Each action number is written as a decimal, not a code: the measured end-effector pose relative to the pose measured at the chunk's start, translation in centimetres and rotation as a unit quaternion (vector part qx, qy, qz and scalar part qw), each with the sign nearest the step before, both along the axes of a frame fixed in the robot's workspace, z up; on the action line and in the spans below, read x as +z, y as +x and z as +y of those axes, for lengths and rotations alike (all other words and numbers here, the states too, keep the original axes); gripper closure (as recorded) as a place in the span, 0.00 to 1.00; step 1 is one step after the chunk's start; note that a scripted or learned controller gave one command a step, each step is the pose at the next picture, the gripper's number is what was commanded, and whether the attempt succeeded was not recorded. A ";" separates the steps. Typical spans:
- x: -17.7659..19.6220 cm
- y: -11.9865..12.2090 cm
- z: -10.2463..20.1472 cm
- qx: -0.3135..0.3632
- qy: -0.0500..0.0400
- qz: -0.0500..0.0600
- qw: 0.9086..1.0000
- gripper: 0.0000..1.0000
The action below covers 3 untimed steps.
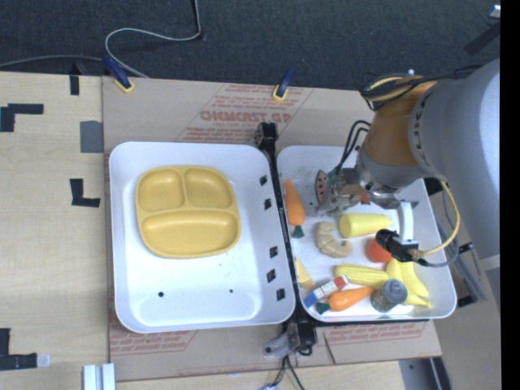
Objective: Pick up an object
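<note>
Below, my hand (pixel 331 189) hangs over the right bin (pixel 439 303); whether it is apart or together I cannot tell. Two white bins sit side by side on the desk (pixel 49 218). One yellow divided plate (pixel 188 210) lies in the left bin (pixel 130 299). On the right: two carrots (pixel 294 204) (pixel 351 297), one corn cob (pixel 362 275), one banana (pixel 413 283), one yellow cylinder (pixel 365 223), touching and crowded.

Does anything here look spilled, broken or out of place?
Nothing looks broken or spilled. The toy food is just jumbled loosely in the right bin: a carrot lies against the divider, and a corn cob, banana and second carrot overlap near the front. The yellow tray lies flat in the left bin.
</note>
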<state>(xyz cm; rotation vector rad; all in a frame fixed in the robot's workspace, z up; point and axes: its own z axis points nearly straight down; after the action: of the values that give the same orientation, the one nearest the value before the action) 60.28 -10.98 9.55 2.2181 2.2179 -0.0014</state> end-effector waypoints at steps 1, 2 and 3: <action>0.0 0.0 0.0 0.000 0.000 0.000 1.000 0.00; -1.0 -6.3 -1.1 0.000 0.002 0.001 1.000 0.00; -1.0 4.5 0.9 0.000 0.001 0.001 1.000 0.00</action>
<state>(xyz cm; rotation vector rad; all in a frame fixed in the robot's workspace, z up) 64.78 -10.11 8.50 2.2187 2.2199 -0.0019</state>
